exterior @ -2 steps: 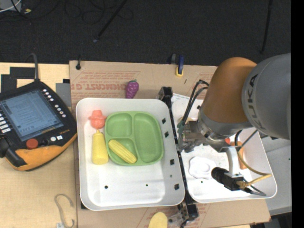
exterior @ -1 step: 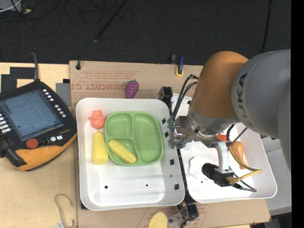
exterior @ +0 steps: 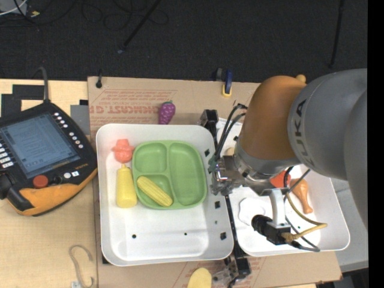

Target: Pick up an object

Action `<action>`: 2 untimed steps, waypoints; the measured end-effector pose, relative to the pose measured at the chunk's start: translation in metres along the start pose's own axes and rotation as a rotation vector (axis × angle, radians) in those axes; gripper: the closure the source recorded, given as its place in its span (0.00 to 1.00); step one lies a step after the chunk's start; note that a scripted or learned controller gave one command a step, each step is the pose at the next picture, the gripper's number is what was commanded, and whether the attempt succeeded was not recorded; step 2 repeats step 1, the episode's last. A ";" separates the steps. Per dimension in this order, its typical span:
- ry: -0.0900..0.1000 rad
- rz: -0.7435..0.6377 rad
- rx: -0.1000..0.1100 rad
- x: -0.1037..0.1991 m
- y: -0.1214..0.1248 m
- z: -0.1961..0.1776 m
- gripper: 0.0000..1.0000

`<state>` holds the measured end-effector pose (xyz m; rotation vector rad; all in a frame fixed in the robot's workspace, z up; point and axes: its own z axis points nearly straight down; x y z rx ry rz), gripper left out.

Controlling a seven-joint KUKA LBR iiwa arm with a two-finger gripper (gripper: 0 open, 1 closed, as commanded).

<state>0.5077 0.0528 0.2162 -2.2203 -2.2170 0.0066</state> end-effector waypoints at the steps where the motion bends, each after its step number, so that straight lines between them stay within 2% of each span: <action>1: 0.001 0.000 -0.001 0.001 -0.001 -0.002 1.00; 2: 0.001 0.000 -0.001 0.001 -0.001 -0.002 1.00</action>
